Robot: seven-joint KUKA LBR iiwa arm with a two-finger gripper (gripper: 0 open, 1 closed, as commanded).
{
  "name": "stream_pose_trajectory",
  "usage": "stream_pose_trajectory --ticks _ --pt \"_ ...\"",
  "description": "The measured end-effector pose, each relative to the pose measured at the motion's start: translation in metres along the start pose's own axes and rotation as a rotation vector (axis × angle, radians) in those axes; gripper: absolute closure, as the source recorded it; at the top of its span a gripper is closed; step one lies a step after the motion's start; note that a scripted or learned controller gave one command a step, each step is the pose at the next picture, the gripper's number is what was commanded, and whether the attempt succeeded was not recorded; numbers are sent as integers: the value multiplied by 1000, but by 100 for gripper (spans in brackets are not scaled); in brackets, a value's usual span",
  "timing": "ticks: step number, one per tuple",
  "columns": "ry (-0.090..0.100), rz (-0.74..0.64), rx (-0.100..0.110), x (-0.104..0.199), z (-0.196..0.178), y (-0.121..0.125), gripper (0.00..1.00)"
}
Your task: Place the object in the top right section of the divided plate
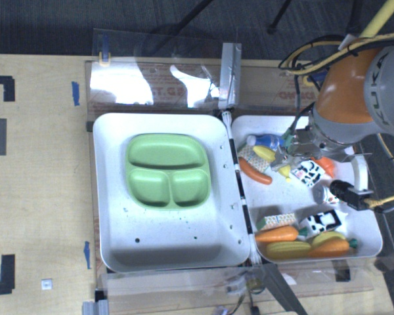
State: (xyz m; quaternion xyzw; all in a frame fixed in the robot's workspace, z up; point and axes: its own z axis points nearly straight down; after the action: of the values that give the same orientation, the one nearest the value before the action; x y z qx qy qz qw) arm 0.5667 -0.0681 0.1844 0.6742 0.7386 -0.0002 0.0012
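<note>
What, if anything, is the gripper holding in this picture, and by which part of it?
It cannot be told: the gripper sits low among the toy foods in the right bin, with the arm's wrist hiding its tips.

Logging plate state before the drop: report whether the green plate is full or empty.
Empty. The green plate lies flat in the left bin with all three sections bare; the toy food sits in the right bin.

divided plate (pixel 166 170) in left bin (pixel 111 228), toy foods (pixel 301 237) crowded in right bin (pixel 369 231)
</note>
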Motion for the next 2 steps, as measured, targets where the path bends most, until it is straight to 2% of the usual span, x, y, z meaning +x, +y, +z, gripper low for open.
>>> stream_pose_trajectory --ticks 1,2 --pt "1 -171 -2 22 0 30 100" --pt "3 96 6 88 0 -24 100"
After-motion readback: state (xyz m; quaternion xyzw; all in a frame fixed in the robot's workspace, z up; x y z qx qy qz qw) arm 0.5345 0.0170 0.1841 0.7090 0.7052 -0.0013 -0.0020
